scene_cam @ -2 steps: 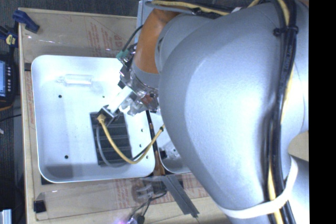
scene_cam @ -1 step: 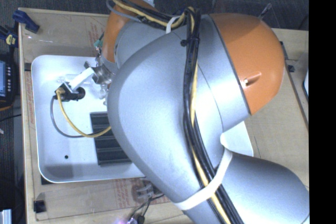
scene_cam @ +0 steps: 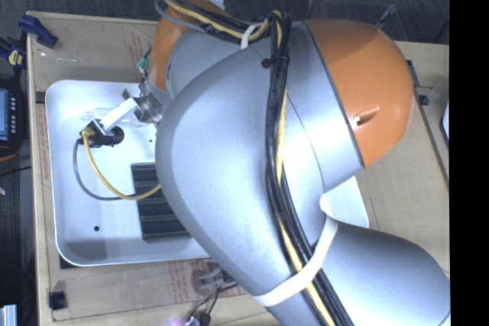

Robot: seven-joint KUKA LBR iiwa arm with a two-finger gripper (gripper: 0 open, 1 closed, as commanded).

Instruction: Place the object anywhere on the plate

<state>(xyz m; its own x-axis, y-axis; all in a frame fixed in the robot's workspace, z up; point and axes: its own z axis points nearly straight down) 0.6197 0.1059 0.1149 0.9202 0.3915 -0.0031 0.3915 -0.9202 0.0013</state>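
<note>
Plate and object are hidden, perhaps beneath the arm [scene_cam: 306,164] over the left bin [scene_cam: 61,164].

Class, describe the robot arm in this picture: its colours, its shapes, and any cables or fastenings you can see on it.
The arm has smooth, rounded grey shells with an orange dome at one joint and another orange section toward the wrist. A bundle of black and yellow cables runs along it, held by white ties. Near the white bin, a yellow cable loops from the tool end.
</note>
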